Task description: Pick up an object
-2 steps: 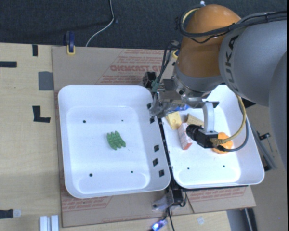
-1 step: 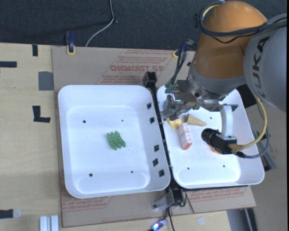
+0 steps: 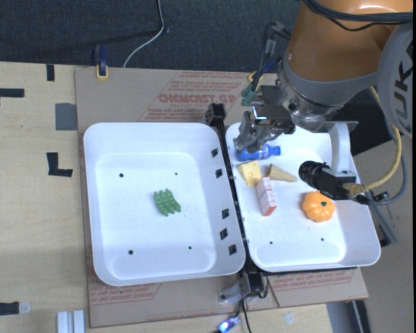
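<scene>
My gripper point(image 3: 253, 144) reaches down into the back left part of the right bin point(image 3: 312, 255). A blue object point(image 3: 262, 152) lies right under its tip, touching or between the fingers; I cannot tell which. Just in front lie a yellow cheese block point(image 3: 249, 173), a tan wedge point(image 3: 283, 175) and a small red and white carton point(image 3: 266, 196). An orange pumpkin point(image 3: 318, 207) sits further right. In the left bin point(image 3: 104, 151) a green bunch of grapes point(image 3: 166, 202) lies alone near the middle.
A black cylinder point(image 3: 320, 177) mounted on the arm hangs over the right bin beside the pumpkin. A black divider point(image 3: 225, 186) with clips runs between the bins. Both bins rest on cardboard point(image 3: 180, 99).
</scene>
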Motion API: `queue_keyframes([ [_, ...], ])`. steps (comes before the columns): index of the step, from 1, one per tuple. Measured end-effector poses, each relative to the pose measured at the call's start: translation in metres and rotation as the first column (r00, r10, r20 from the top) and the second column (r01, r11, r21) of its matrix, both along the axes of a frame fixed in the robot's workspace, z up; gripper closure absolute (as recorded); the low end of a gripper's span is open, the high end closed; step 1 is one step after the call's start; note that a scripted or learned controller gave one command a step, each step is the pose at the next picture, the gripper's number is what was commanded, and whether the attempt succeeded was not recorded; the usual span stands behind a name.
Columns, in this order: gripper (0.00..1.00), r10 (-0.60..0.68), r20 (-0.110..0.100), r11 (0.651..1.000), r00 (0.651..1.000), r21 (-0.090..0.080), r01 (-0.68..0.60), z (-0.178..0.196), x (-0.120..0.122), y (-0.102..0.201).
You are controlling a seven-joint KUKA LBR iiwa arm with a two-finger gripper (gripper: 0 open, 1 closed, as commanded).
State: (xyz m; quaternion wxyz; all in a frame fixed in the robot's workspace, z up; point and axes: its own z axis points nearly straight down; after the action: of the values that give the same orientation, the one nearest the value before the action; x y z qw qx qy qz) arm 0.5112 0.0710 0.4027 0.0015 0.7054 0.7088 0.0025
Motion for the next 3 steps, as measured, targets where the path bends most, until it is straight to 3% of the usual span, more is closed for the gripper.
queue_keyframes([
  [1, 1.0, 0.0, -0.012, 1.0, 1.0, -0.002, 0.0, -0.046, -0.029, 0.035],
  [2, 1.0, -0.005, 0.008, 1.0, 1.0, 0.001, 0.005, 0.081, -0.027, 0.0],
  [3, 1.0, -0.01, -0.022, 1.0, 1.0, -0.005, 0.01, -0.057, -0.029, -0.048],
])
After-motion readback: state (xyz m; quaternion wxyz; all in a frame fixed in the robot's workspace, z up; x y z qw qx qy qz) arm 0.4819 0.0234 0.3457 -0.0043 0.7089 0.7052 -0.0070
